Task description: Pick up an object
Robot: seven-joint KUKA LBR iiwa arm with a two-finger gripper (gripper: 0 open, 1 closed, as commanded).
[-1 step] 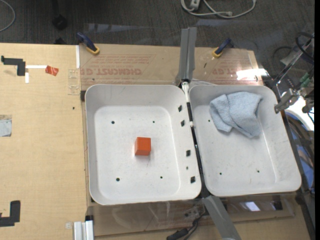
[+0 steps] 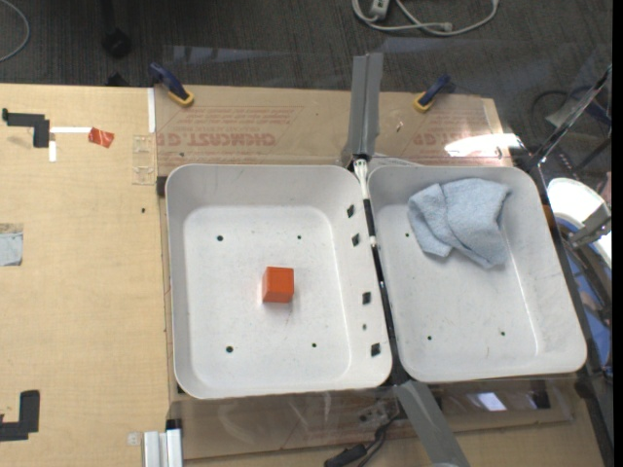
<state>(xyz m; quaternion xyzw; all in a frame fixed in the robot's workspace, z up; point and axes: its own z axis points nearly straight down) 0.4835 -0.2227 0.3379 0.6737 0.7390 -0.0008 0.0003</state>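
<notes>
- Here, near edge: left bin [image 2: 195,377] holds an orange block [image 2: 278,284], sitting flat near the floor's middle, well apart from every wall. Judged an easy top-down target, room all round.
- Farther back: right bin [image 2: 565,348] holds a crumpled grey cloth [image 2: 462,220] bunched toward its far wall; soft, likely harder to pinch.
- Gripper: state cannot be told.

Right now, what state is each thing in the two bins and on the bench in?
orange block: resting flat on the floor of the left bin, untouched, nothing around it.
grey cloth: crumpled and folded over itself, lying in the far part of the right bin.
clamps: clipped on the cardboard's far edge, one at each end.
</notes>
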